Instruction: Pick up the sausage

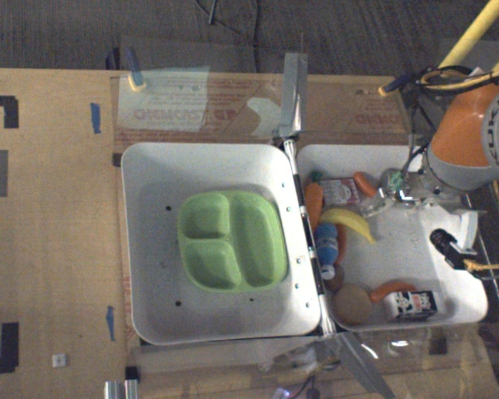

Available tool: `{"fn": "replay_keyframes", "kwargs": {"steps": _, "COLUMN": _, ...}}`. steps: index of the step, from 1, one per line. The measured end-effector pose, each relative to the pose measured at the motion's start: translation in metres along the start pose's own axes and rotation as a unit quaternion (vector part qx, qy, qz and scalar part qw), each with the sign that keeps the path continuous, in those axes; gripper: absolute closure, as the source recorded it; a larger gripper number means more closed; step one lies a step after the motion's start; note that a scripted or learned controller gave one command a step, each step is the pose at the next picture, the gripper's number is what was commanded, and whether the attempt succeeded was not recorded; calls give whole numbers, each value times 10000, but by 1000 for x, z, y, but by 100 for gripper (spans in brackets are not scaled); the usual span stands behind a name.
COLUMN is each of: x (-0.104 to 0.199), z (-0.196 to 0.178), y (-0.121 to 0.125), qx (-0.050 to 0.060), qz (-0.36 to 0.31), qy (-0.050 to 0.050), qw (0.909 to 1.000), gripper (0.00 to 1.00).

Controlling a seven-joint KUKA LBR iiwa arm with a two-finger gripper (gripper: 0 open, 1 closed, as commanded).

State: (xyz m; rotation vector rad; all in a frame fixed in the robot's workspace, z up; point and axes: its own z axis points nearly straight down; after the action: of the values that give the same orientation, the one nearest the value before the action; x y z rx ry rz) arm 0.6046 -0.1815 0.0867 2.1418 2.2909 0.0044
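The sausage [365, 184] is a short orange-red piece lying at a slant near the back of the right bin [416, 248], beside a small printed packet [341, 191]. My gripper [393, 186] hangs low over the bin just right of the sausage, its metal end close to the sausage's right tip. The view is too small to tell whether the two touch. The grey arm with its orange band [470, 135] reaches in from the right.
In the right bin lie a carrot [313, 202], a banana [350, 221], a blue bottle [327, 243], a brown round thing [353, 304], a reddish curved piece [392, 289] and a small carton [413, 304]. The left bin [150, 248] holds a green divided tray [231, 239].
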Motion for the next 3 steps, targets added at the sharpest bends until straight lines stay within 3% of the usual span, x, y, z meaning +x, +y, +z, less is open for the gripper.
{"fn": "replay_keyframes", "kwargs": {"steps": 1, "x": 61, "z": 0, "y": -6, "qx": 9, "qz": -1210, "qy": 17, "qw": 9927, "gripper": 0}}
{"fn": "replay_keyframes", "kwargs": {"steps": 2, "x": 40, "z": 4, "y": 48, "qx": 176, "qz": -533, "qy": 53, "qw": 9984, "gripper": 0}}
{"fn": "replay_keyframes", "kwargs": {"steps": 3, "x": 13, "z": 4, "y": 59, "qx": 165, "qz": -398, "qy": 69, "qw": 9990, "gripper": 0}}
